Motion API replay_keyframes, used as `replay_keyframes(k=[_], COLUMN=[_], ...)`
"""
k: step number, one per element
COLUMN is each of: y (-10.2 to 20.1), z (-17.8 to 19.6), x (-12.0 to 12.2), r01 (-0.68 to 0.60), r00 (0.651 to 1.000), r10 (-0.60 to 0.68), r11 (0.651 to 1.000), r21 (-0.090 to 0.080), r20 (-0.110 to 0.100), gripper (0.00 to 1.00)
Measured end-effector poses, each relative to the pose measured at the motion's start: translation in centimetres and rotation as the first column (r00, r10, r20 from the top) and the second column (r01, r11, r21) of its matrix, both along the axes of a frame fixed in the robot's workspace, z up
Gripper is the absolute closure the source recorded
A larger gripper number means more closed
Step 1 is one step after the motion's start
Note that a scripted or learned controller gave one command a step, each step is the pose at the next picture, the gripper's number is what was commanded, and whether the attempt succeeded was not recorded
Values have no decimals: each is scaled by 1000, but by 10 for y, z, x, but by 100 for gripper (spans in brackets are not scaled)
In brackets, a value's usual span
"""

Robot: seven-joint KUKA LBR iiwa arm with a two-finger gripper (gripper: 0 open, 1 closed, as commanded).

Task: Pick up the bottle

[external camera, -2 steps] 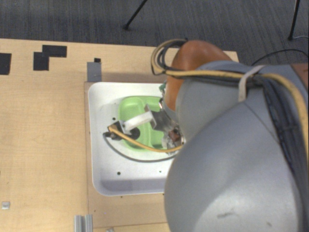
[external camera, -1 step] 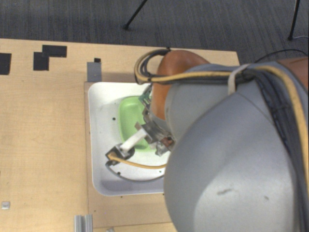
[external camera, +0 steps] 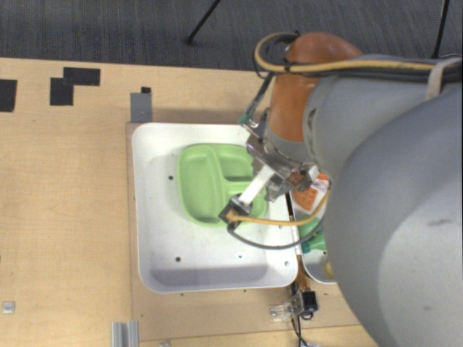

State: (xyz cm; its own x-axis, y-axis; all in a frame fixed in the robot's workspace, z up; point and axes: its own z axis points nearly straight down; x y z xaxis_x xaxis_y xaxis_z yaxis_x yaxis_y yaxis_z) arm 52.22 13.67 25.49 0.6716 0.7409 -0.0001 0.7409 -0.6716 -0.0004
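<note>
Checking gripper position: where is it seen? /ana

Gripper (external camera: 278, 185) is seen over the right rim of the left bin (external camera: 155, 215), just beside the right edge of the green tray (external camera: 206, 183). It is carried by the grey arm (external camera: 391, 194), which reaches in from the right. The orange band (external camera: 304, 85) is seen above the wrist. /bo

Apart or together? /ana

Cannot be told. The gripper's tip is blurred and partly covered by the arm. /bo

Bottle location? /ana

The bottle cannot be picked out with certainty. The right bin (external camera: 318, 272) is mostly covered by the arm, and a sliver of its left part is visible. In that sliver an orange-and-white item (external camera: 316, 190) is seen near the gripper. A green item (external camera: 311, 231) lies below it, next to the seam between the bins. Whether either is the bottle cannot be told. /bo

Left bin contents? /ana

The green tray is laid flat in the upper middle of the bin, and divided compartments can be made out in it. /bo

Table? /ana

Light wooden table (external camera: 65, 215). Black marks (external camera: 72, 85) are seen at its upper left. A grey bracket (external camera: 141, 107) is set just above the left bin's upper left corner. A small clear piece (external camera: 284, 311) lies on the table just below the bins. /bo
</note>
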Motion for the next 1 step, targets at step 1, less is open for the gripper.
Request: replay_keyframes(k=[1], y=[77], z=[-28], x=[-28], r01=[47], r00=[999], r10=[-47], r11=[999], r21=[0], r20=[-2], gripper=[100])
